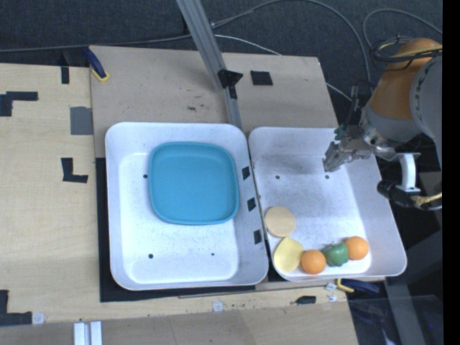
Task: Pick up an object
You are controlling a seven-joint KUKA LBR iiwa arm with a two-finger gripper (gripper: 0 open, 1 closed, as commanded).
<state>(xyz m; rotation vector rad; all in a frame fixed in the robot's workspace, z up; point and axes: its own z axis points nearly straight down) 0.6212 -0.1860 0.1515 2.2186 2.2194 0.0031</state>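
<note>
two shallow white plastic bins sit side by side on a pale wooden bench point(43, 192) marked with small black tape patches. going from the left, the left white bin point(129, 264) holds a square turquoise plate with rounded corners point(193, 182), lying flat near the bin's middle. a grey metal post point(212, 49) slants down from the top edge toward the gap between the bins.

the right white bin point(381, 236) has a speckled floor, and its pieces are gathered at the near edge: a pale cream round disc point(279, 221), just below it a yellow rounded piece point(287, 254), then a small orange ball point(313, 261) touching that yellow piece, a small green lumpy object point(336, 254) beside it, and a second orange ball point(357, 248) at the right end of the row.

the grey arm with its orange band point(402, 92) reaches in from the right, bent down over the far right part of the right bin. its grey two-finger gripper point(333, 161) points down and leftward above the bin floor, well apart from the row of pieces. how wide the jaws stand cannot be told from this view, and nothing is seen between them.

no readable writing or labels show anywhere. behind the bench lies dark carpet-like flooring point(108, 9) crossed by thin cables point(287, 9).
</note>
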